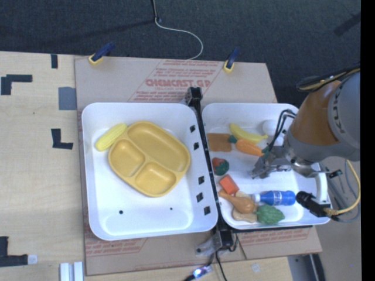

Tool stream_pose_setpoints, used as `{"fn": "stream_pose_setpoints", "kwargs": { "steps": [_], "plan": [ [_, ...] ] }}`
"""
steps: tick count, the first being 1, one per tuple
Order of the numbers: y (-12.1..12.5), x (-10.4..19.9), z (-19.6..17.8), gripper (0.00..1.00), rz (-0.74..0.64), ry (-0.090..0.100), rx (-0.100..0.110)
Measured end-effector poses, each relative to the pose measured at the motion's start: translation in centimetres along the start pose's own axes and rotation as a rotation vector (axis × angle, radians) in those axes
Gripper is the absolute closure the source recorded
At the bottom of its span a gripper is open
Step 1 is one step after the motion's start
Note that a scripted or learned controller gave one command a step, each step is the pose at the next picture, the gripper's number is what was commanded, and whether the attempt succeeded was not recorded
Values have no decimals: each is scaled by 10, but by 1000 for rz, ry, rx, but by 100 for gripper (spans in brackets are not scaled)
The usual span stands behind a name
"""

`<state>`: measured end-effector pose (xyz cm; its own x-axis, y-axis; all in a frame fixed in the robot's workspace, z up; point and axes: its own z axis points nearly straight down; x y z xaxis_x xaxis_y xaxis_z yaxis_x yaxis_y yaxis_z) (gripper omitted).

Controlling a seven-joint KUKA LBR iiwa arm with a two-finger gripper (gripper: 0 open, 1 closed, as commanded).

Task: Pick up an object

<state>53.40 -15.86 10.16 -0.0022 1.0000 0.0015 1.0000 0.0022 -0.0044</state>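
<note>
Claw hangs low over the right bin, can't tell its state; nearest target is the orange carrot just beside it, so centre over it, align across its short axis, descend straight.

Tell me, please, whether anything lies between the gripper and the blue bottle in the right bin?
Nothing visible does. The gripper hangs over bare white floor of the right bin, and the blue bottle lies just below it in the picture, with only bin floor between them.
</note>
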Motion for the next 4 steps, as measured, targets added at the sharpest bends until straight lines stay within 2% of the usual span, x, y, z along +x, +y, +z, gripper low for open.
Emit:
{"fn": "stream_pose_setpoints", "kwargs": {
  "steps": [2,3,4],
  "plan": [
    [-6,-3,-96,100,1,-2,-7],
    [-5,-2,-124,100,1,-2,-5],
    [15,53,-115,100,-4,0,-3]
  ]
}}
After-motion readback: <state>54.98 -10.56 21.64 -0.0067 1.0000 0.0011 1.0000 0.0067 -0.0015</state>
